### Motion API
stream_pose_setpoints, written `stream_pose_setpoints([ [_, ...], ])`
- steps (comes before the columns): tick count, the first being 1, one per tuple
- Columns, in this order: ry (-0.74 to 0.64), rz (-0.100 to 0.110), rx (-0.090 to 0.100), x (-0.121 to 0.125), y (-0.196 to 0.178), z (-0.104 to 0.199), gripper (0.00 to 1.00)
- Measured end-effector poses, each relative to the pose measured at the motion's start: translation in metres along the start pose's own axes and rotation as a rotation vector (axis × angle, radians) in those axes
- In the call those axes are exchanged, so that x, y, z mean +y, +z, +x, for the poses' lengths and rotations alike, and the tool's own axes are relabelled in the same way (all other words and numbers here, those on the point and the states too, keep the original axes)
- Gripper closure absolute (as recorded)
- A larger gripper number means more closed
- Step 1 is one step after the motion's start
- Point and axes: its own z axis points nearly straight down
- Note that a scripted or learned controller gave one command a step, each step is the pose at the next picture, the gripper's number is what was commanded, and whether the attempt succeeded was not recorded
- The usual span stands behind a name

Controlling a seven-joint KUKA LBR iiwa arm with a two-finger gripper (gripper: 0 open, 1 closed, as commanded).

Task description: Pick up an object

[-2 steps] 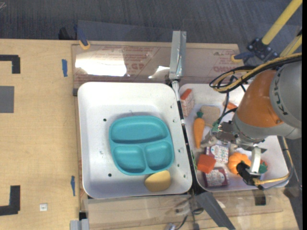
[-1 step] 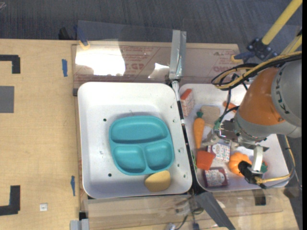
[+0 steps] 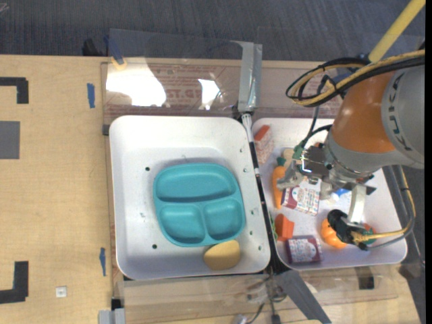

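Note:
My gripper [image 3: 305, 173] hangs over the middle of the right bin [image 3: 391, 211], under the grey arm with its orange band [image 3: 361, 117]. Directly beneath and in front of it lies a red-and-white packet [image 3: 302, 200]; I cannot tell whether they touch. An orange carrot-like piece [image 3: 279, 179] lies just left of the gripper. A small red-and-white carton [image 3: 262, 140] sits at the bin's far left corner. Near the front lie a small red-orange piece [image 3: 285, 227], a purple jar [image 3: 303, 250] and an orange fruit [image 3: 329, 235].
The left bin [image 3: 128, 181] holds a teal divided plate [image 3: 198, 202] and a tan bread-like lump [image 3: 222, 254] at its front. Yellow and black cables [image 3: 324, 79] loop above the arm. A ridge [image 3: 256, 181] divides the two bins.

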Motion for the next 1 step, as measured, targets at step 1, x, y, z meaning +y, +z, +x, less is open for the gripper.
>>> stream_pose_setpoints([
  [1, -0.155, 0.008, -0.003, -0.0375, -0.0295, -0.008, 1.0],
])
